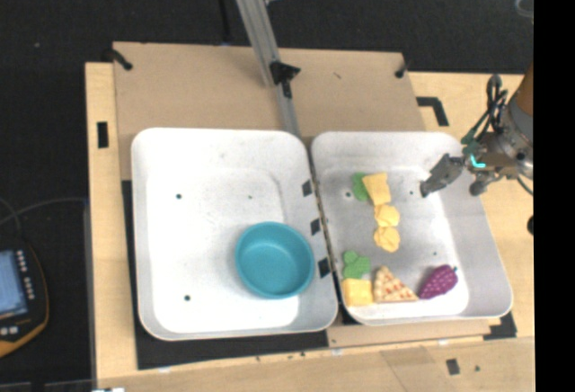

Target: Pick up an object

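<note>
A pale wooden bench [106,201] is carrying everything here, sitting over a dark floor. A brown board [198,89] is lying flat on its far half, and two shallow white bins are sitting side by side on the near half, their inner rims touching. The left bin [193,174] is resting toward the bench's left edge, the right bin [467,246] toward the arm's side. A slim metal pole [256,17] is rising at a slant from behind where they meet.

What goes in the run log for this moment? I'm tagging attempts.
phase: approach | gripper: open, holding nothing, over right bin upper-right | nearest: yellow pieces | blue bowl: left bin
</note>
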